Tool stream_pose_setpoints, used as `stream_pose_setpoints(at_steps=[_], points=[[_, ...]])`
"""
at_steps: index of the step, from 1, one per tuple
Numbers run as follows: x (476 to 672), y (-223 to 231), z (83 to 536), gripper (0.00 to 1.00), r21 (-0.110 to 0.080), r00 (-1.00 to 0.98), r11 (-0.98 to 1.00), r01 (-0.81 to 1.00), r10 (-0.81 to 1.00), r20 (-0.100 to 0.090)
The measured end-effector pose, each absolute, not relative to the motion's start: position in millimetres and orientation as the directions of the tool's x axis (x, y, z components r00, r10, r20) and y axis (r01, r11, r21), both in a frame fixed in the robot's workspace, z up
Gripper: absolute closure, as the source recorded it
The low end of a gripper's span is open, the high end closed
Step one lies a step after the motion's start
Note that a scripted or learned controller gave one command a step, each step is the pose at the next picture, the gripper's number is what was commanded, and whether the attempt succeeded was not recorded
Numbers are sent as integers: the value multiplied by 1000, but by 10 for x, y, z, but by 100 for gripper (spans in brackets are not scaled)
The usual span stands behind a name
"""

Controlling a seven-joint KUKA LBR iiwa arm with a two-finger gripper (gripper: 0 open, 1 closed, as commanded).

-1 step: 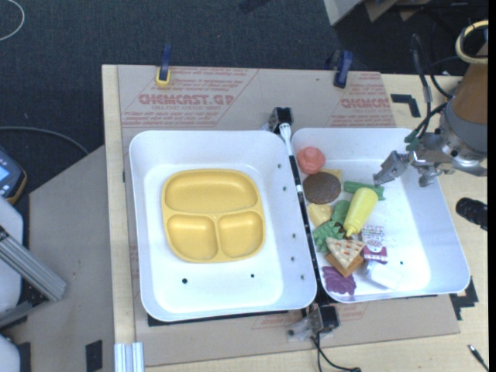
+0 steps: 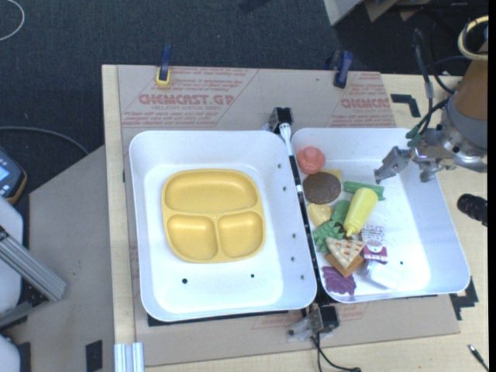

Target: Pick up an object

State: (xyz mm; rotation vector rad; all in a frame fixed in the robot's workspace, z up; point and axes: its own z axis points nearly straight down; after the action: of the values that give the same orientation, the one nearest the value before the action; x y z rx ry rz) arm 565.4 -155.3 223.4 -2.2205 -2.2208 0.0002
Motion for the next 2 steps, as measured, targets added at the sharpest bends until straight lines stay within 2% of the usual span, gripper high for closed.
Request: stream_pose_setpoints(at_steps=[2], points=[[5762,-1574,1010,0,-7,0,0,1000,1000,3]])
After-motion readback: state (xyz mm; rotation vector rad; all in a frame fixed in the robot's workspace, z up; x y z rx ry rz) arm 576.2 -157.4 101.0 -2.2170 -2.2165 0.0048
